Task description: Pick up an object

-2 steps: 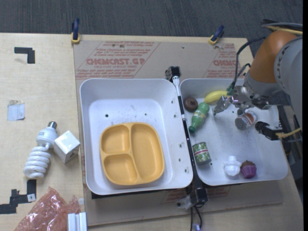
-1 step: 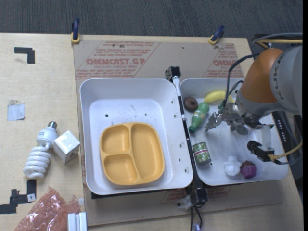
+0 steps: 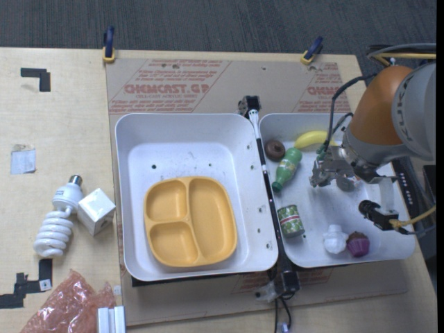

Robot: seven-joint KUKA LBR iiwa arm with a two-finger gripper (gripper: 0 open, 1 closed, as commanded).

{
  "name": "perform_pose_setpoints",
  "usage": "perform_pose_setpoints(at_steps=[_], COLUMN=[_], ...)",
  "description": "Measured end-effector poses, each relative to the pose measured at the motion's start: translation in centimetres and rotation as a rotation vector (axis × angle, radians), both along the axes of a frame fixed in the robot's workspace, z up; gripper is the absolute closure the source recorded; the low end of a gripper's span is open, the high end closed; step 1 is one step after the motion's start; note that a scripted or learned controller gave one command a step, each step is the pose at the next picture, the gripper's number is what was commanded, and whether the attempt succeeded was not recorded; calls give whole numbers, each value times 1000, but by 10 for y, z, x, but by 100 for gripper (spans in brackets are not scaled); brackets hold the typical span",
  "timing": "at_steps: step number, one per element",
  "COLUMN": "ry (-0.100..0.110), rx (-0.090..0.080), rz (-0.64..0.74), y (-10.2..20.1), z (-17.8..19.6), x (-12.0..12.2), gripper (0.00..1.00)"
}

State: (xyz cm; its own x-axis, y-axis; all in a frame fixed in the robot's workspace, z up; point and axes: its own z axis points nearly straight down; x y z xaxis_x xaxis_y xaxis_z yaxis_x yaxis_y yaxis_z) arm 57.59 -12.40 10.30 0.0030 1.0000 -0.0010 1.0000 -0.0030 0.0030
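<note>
My arm (image 3: 399, 109) reaches in over the right bin (image 3: 388, 255), wrist bent down; gripper (image 3: 331, 175) near the banana (image 3: 311, 139), can't tell if open or holding anything.

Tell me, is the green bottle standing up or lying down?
Lying down. The green bottle rests on its side on the floor of the right bin, slanted, its length running between the donut and the can.
</note>
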Motion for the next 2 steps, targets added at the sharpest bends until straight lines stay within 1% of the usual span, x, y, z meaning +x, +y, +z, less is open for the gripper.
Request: perform_pose_setpoints(at_steps=[1,2], ry=[1,2], rx=[-1,-1], rz=[4,4], y=[-61,-61], z=[-10,-10], x=[55,55], gripper=[100,0])
